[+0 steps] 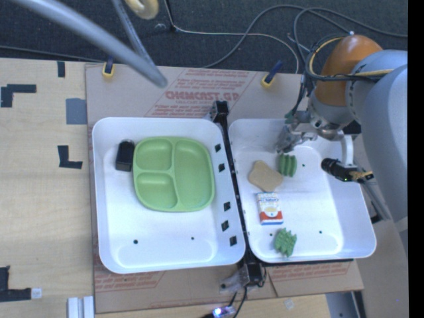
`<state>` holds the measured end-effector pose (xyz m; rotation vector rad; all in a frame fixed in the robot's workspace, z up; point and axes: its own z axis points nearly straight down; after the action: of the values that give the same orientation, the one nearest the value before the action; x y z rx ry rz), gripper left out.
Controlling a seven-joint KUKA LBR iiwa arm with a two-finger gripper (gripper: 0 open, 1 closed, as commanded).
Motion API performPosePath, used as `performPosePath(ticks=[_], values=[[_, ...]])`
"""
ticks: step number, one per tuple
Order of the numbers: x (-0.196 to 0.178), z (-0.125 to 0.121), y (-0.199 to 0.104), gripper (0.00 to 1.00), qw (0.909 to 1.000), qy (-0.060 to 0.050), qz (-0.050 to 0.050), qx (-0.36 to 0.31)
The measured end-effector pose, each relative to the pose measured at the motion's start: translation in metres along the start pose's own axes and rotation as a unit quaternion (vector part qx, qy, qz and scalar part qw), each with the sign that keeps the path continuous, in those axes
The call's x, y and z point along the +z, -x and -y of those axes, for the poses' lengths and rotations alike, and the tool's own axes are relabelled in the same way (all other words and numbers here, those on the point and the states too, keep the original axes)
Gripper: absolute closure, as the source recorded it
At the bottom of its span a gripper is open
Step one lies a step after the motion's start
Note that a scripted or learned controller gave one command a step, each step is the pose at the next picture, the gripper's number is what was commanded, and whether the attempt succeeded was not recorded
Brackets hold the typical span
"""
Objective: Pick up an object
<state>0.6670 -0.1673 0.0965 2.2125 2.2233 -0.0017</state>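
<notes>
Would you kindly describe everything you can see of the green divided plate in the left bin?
The plate is pale green and looks like matte plastic, a rounded square with three compartments: two smaller ones along the upper half and a wide one below, parted by raised ridges. It lies flat and right way up on the floor of the left bin, a little above the middle. A small black block sits at its left edge, seemingly touching it.

green divided plate, white bins, tan sponge, black block
</notes>
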Motion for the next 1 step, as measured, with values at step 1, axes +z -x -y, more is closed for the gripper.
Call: performPosePath(ticks=[1], values=[[-0.0591, 0.0072, -0.0007, 1.00, 1.0000, 0.001, -0.002, 0.002]])
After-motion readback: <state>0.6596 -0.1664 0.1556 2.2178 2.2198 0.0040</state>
